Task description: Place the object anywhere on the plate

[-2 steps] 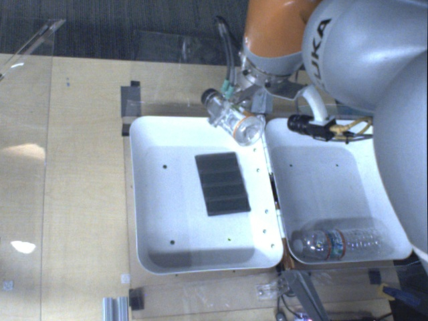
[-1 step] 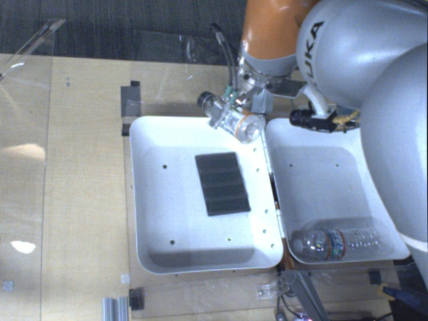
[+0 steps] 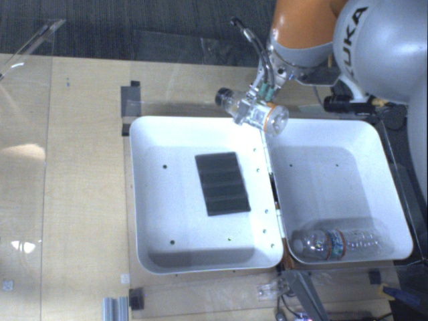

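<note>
White plastic bins: two, side by side on the bench; the left bin (image 3: 150, 199) and the right bin (image 3: 321, 172) touch along their inner rims.
Dark plate: one, a ribbed rectangular plate (image 3: 223, 183) lying flat near the middle of the left bin's floor, slightly turned.
Clear bottles: two. One small clear bottle (image 3: 251, 112), with a dark cap and an orange-tinted band, is up at the far rim where the two bins meet, lying crosswise under the gripper. The other bottle (image 3: 334, 243), larger with a blue label, lies on its side in the near corner of the right bin.
Arm: one; the grey arm (image 3: 381, 39) enters from the upper right, its orange band (image 3: 307, 12) above the wrist, leaning down and leftward toward the bins' shared far edge.
Gripper: the gripper (image 3: 262, 97) sits right on the small bottle, and it appears to be clamped on it, though the clear plastic blurs the contact.
Object and plate: the small bottle is well apart from the plate, beyond the plate's far right corner.
</note>
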Tool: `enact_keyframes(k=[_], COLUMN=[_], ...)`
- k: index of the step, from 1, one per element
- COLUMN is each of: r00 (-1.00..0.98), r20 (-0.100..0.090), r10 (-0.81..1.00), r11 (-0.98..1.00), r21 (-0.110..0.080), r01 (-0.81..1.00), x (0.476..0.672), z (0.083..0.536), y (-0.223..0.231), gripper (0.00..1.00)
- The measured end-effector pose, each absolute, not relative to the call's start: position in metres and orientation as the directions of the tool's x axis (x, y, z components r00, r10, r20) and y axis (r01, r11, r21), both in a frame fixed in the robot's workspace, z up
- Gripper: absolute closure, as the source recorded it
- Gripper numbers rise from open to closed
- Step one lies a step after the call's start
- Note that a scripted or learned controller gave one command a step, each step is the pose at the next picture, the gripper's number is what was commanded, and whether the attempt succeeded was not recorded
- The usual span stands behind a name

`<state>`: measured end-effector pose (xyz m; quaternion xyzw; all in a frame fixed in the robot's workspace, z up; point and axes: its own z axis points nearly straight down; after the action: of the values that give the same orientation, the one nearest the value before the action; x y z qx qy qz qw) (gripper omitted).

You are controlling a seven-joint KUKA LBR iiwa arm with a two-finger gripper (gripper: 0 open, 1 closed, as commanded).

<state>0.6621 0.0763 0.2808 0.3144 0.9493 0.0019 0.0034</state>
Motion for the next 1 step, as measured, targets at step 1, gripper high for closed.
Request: enact_keyframes(k=[1], r00=[-0.658], r20=[-0.002], r10=[0.753], r11=[0.658], r21=[0.005], r01=[0.753], x=[0.6590], z=[0.2907], y=[0.1025], gripper=[1.00])
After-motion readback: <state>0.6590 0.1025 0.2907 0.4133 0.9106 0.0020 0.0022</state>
